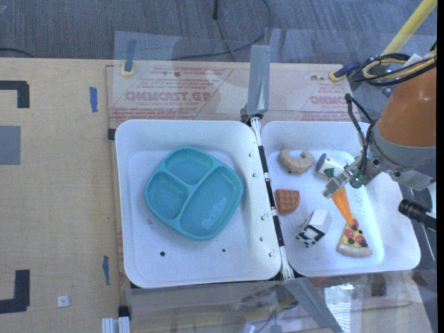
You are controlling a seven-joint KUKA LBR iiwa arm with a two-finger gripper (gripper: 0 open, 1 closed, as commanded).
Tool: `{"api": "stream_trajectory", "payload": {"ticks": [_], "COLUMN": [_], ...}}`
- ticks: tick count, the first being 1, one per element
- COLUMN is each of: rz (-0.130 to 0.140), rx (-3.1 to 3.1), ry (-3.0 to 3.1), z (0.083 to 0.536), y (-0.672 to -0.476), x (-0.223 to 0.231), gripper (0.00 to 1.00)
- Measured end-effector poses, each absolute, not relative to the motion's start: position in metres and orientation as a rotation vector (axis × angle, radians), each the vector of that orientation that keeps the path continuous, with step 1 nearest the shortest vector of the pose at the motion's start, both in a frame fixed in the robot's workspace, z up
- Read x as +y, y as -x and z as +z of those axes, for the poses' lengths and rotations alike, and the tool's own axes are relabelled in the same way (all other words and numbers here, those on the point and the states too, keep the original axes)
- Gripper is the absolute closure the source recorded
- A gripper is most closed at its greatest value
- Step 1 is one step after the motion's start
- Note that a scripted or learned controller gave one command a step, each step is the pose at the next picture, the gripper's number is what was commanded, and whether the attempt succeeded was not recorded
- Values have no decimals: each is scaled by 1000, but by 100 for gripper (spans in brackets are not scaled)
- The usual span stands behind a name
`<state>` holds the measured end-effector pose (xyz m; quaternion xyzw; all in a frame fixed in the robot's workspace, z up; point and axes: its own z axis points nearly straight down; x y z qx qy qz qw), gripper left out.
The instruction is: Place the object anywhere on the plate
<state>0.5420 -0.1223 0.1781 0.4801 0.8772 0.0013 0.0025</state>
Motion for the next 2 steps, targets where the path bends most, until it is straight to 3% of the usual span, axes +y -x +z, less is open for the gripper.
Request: {"api": "stream_trajectory", "payload": {"ticks": [1,2], "rz": [2,2], "rx": [2590,2671], "ry": [-1772,-1648], "z": [185,185], "y": [-548,-603], "x": [-44,10], "gripper": [100,100]}}
